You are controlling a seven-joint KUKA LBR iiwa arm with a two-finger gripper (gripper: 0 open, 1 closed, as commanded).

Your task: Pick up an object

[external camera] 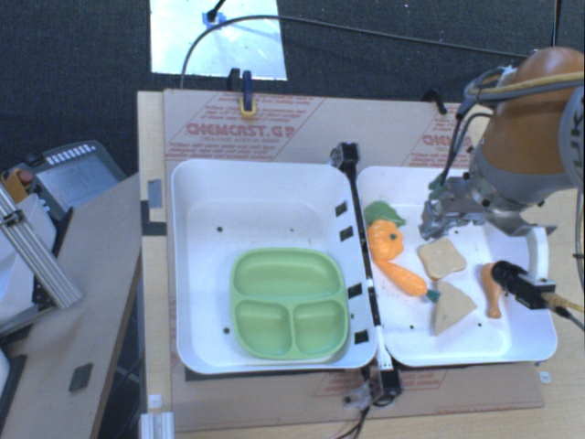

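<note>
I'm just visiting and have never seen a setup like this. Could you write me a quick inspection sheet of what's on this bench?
Surface: cardboard-covered bench bearing left bin and right bin.
Job's things: in the right bin, orange pumpkin toy, carrot, bread slice, wedge-shaped piece, orange drumstick-like piece.
Clutter: green divided tray in the left bin.
Gripper: gripper low over the right bin beside the bread slice.
Cables: black cable behind the bench.
Surroundings: grey pendant at left.
</note>
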